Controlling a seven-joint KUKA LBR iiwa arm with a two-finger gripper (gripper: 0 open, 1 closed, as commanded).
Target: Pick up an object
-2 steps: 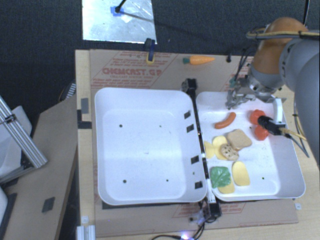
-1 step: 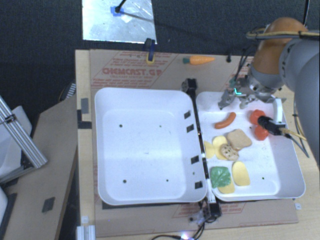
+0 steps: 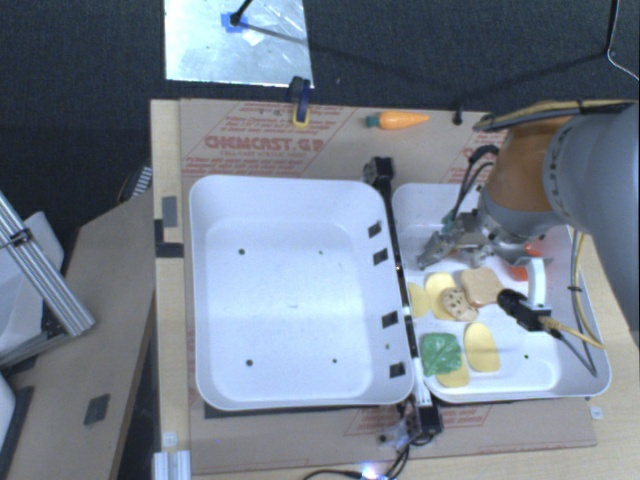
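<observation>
I log a toy carrot (image 3: 397, 120) lying on the cardboard sheet (image 3: 262, 140) beyond the gripper's position, outside both bins. A blue-and-yellow clamp (image 3: 299, 102) sits further off along the same edge. A silver foil sheet (image 3: 237, 27) lies farthest away, on the dark floor.

Right bin (image 3: 570, 383) has the goods: yellow pieces (image 3: 481, 347), a green leafy one (image 3: 438, 349), a tan toast-like slice (image 3: 481, 286), and a holey cracker (image 3: 459, 305), all clustered flat near its left wall.

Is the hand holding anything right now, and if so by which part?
Cannot be told. The hand sits low in the right bin, just above the yellow pieces, with no object visibly between its tips from this angle.
</observation>
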